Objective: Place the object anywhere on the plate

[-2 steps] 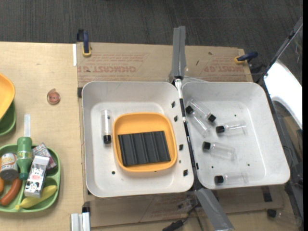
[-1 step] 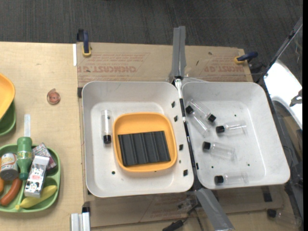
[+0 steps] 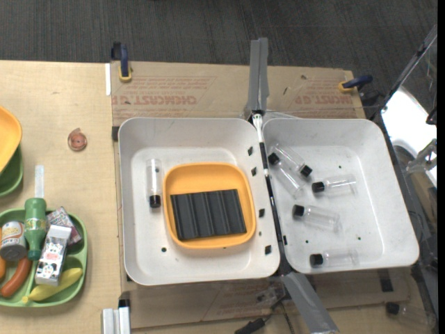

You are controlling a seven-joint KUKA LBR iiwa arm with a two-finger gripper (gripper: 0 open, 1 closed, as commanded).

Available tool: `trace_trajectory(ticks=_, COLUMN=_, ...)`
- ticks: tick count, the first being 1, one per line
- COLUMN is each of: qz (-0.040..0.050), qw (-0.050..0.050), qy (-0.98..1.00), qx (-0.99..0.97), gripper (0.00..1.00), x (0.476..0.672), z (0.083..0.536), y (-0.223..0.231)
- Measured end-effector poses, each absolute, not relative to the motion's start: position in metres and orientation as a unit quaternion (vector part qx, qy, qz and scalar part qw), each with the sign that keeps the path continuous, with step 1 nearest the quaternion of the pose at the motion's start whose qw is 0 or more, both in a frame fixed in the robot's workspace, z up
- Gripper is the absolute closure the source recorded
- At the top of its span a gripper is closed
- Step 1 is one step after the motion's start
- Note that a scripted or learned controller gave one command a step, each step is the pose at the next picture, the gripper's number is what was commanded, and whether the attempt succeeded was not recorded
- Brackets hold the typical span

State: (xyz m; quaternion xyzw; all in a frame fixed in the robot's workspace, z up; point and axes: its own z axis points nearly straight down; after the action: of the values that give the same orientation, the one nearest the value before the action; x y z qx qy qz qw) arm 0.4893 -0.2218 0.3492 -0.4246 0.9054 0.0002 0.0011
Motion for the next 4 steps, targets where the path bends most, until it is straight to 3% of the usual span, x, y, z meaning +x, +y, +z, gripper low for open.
trace_trajectory(ticks=1, qz=0.0009, qw=0.001, qy=0.804, qx=-0.594, gripper=0.00, x=0.492, z=0.308, y=-0.221)
trace_trajectory(ticks=2, qz=-0.0003, qw=0.002, qy=0.715, qx=-0.699, gripper=0.00, x=0.479, z=0.338, y=-0.222)
trace_trajectory(ticks=3, qz=0.0003, qw=0.002, qy=0.596, qx=-0.803, gripper=0.00, x=0.479, z=0.335, y=-0.221)
trace_trajectory(ticks=4, qz=0.0014, qw=0.002, qy=0.516, qx=-0.857, gripper=0.00, x=0.479, z=0.441, y=-0.211)
